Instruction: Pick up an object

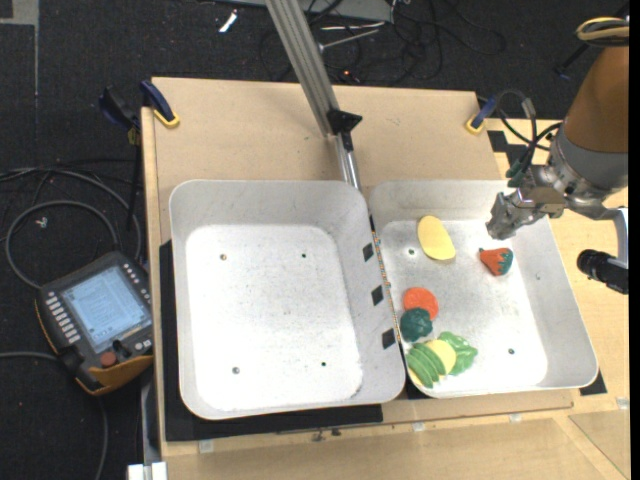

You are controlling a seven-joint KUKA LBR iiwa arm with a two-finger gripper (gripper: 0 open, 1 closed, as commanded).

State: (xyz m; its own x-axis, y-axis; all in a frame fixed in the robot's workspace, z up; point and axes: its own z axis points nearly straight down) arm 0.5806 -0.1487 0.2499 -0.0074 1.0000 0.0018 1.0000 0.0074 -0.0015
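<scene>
In the right bin (560, 358) lie several small objects. A yellow oval piece (436, 238) rests near the back. A red strawberry-like toy with a green tip (496, 260) lies to its right. An orange ball (420, 299) sits above a dark green lump (416, 324), and a green and yellow piece (440, 356) lies near the front. My gripper (503, 220) hangs just above and behind the strawberry toy, with nothing visibly held.
The left bin (190, 268) stands beside the right one. A slanted metal pole (305, 58) reaches down to the bins' shared back corner. Blue and yellow clamps (160, 103) grip the bench's back corners. A teach pendant (95, 313) lies on the floor at left.
</scene>
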